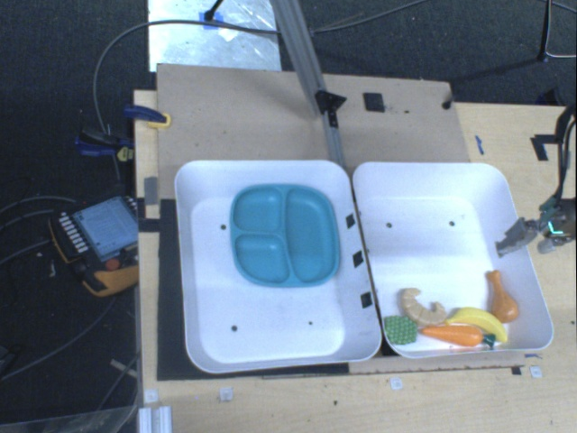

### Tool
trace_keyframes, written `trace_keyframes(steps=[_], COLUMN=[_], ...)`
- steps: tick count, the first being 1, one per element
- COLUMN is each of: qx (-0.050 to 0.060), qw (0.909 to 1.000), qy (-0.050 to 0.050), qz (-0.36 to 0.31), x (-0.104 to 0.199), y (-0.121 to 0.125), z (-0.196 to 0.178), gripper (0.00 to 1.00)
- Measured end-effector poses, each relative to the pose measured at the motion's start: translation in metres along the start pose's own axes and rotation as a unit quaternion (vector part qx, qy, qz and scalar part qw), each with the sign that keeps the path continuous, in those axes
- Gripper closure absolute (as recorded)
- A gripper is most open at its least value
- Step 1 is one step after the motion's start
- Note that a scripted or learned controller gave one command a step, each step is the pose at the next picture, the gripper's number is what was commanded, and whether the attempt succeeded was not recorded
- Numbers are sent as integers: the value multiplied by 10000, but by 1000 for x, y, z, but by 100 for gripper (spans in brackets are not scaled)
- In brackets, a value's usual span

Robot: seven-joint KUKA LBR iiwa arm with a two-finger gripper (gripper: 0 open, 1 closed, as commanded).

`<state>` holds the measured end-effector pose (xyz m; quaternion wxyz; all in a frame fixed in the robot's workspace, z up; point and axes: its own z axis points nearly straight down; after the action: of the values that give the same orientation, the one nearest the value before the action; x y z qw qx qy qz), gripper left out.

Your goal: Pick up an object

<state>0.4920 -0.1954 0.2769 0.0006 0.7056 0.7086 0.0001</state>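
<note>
Status: pick not yet made, as far as the view shows. Tool (527,234) sits at the far right rim of the right bin (433,188), above the wall, well apart from the objs. It's small and partly cut off at the frame edge; nothing seen in it, and can't tell how wide it stands. Candidate objs all bunched in the near-right corner of the right bin: banana (476,317), carrot (451,335) just in front of it and touching, tan curved piece, prob. a croissant or shrimp toy (420,306), just left of the banana, green knobbly item (401,330) at the bin's near-left corner, and an orange drumstick-like piece (501,299) right of the banana, against the bin's right wall. All lie flat on the bin floor, untouched. Left bin (207,332) carries a blue divided plate (286,235), not near the tool. Left to do, my read: choose target, travel toward the cluster, descend, close, lift. Cluster is tight, so a clean single-obj grasp looks awkward; the drumstick is nearest the tool.
</note>
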Motion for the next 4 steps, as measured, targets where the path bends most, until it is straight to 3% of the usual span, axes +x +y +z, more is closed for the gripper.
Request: trace_keyframes(steps=[1, 4], qx=[-5, 13], qw=[10000, 10000], qy=[-2, 7], qz=[-1, 17], x=[0, -4], y=[0, 6], z=[0, 157], gripper=[0, 0])
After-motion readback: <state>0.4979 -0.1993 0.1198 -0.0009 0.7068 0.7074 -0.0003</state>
